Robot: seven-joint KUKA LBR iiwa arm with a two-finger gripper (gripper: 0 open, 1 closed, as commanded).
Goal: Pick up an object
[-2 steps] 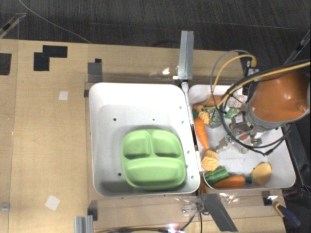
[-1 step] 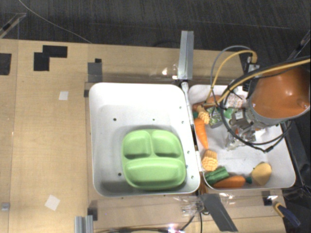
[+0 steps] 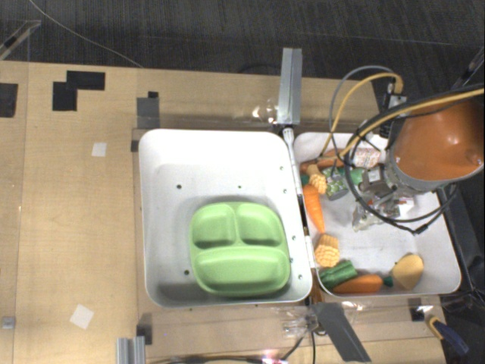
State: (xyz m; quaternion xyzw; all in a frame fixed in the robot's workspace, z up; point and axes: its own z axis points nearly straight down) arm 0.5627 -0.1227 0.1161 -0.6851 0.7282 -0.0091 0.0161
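Toy food lies along the near and left sides of the right bin (image 3: 447, 275): a yellow-brown piece (image 3: 408, 271) at the near right, an orange carrot-like piece (image 3: 358, 283) with a green piece (image 3: 338, 271) beside it at the near left, then a corn cob (image 3: 327, 250), a long carrot (image 3: 313, 208) against the left wall, and a second small corn piece (image 3: 317, 181) farther back. The left bin (image 3: 163, 165) holds a green compartment tray (image 3: 239, 246). The step in hand appears to be the approach: nothing is lifted. The hand (image 3: 371, 207) hangs over the bin's middle floor, apart from all pieces; cables and glare obscure it, so whether it is spread or closed cannot be told, and nothing is visibly held. The arm (image 3: 438, 144) reaches in from the right, its orange band above the wrist, the wrist pointing roughly downward. The next move calls for centring over one piece, probably the nearby corn cob, then descending to grasp it.
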